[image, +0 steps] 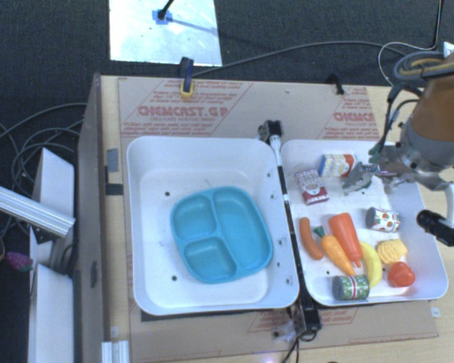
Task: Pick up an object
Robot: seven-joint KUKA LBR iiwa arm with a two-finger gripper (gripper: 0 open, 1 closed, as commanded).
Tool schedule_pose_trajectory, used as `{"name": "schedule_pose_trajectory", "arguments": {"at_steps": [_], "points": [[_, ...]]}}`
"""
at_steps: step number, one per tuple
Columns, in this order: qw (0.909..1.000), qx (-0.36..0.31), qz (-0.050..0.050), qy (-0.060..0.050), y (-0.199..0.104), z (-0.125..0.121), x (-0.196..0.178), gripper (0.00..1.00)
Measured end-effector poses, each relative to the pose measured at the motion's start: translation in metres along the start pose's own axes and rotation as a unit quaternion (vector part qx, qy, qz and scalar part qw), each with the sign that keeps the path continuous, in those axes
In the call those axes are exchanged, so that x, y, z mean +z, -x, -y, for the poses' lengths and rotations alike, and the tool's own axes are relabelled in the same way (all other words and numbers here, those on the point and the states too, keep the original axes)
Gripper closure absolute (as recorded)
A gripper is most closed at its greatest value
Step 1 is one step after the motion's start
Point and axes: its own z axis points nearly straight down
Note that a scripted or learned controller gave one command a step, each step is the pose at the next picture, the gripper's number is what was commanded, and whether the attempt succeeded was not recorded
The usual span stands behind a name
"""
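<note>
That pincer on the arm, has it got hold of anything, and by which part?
Nothing is held. The pincer hangs over the right bin beside a small carton, with nothing between its fingers.

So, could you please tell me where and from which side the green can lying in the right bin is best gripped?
Grip the green cylindrical can across its round middle, coming straight down from above. It lies on its side near the right white bin's front edge, with a yellow banana close behind, so the fingers should probably close on its two flat ends.
</note>
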Motion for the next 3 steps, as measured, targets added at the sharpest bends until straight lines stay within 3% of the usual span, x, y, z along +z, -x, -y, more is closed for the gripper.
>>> {"name": "schedule_pose_trajectory", "arguments": {"at_steps": [1,2,3], "points": [[1.0,0.001,0.0,-0.002,-0.002,0.054,0.12,0.0],[1.0,0.0,0.0,0.0,-0.004,0.02,0.128,0.0],[1.0,-0.001,0.0,0.001,-0.004,0.019,0.117,1.0]]}}
